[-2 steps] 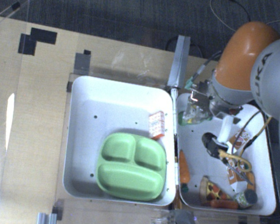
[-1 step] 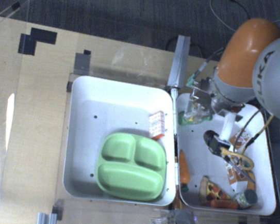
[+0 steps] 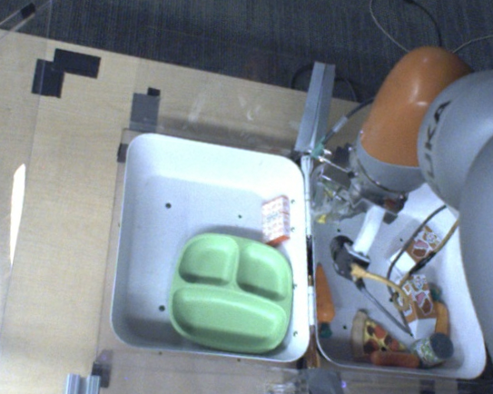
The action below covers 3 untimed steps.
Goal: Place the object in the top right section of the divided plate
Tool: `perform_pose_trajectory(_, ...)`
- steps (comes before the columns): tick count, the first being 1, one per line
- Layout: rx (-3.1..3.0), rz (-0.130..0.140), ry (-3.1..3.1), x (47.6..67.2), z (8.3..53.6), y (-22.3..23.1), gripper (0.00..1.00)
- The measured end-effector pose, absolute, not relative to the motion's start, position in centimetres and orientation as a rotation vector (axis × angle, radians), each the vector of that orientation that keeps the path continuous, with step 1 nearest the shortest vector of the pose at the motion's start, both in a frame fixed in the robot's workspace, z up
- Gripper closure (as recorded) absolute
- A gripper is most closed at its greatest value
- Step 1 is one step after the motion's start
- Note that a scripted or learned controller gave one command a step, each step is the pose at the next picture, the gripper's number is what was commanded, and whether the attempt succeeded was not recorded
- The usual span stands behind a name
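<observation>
The task looks barely begun. The green divided plate [image 3: 228, 322] sits in the near half of the left bin [image 3: 146, 222], and all three of its sections are bare, including the far right one [image 3: 265, 272] where the object belongs. The gripper [image 3: 334, 194] hangs over the far left corner of the right bin [image 3: 340, 339], close to the wall the two bins share. I cannot tell whether it is spread or pressed together, and nothing visible sits in its grasp. So picking up, carrying across and setting down all seem left to do. The task does not say which object is meant. The likeliest seems to be the small packet [image 3: 275, 219] in the left bin, lying against that bin's right wall, just beyond the plate's far right section and apart from it. The packet is flat and roughly rectangular, white with red printing and an orange-red edge at its near end, and it lies slightly askew. Its print is too small to read. The right bin holds a jumble, among it a carrot [image 3: 325, 300] along the left wall and a pizza slice [image 3: 373, 334] near the front, any of which could be the target instead.
</observation>
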State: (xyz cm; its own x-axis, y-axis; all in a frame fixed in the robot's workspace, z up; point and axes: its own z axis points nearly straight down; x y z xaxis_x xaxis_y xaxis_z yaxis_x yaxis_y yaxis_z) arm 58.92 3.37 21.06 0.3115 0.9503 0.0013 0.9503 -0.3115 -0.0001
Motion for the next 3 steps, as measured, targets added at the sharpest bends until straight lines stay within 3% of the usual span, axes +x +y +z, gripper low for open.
perform_pose_trajectory(1,-2.566,-0.001,-1.811,57.57,18.3,6.19,1.0)
perform_pose_trajectory(2,-2.567,-0.001,-1.81,57.59,18.32,6.15,0.0)
perform_pose_trajectory(3,-2.565,-0.003,-1.812,57.73,19.23,6.19,1.0)
